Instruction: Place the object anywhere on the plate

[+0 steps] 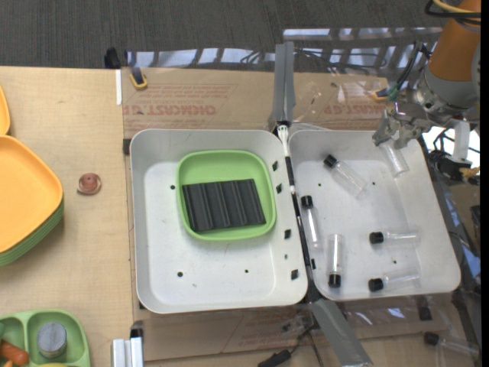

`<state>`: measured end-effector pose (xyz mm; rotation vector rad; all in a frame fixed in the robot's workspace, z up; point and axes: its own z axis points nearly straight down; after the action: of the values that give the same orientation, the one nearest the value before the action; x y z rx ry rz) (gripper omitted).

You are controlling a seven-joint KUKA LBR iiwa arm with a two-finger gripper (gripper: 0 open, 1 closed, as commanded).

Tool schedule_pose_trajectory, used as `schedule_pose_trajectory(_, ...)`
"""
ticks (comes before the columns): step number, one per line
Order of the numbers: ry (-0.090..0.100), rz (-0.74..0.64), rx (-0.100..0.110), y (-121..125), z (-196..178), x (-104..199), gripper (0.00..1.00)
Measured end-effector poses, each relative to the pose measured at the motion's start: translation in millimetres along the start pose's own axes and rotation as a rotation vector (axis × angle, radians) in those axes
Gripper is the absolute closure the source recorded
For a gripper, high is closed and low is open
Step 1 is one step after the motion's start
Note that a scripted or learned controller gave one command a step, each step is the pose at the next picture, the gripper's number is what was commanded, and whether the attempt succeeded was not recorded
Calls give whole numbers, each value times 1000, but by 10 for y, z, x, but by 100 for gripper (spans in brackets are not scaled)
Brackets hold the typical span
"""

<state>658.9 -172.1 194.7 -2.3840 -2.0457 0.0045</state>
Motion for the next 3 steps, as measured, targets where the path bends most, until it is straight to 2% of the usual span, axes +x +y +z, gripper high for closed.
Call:
schedule_pose_trajectory(1, 0, 0, 0, 0, -1, -1, 0)
schedule_pose_trajectory(2, 0, 209, -1, 65, -707, -444, 0)
schedule_pose_trajectory(3, 1, 278, 2, 15, -621, -298, 0)
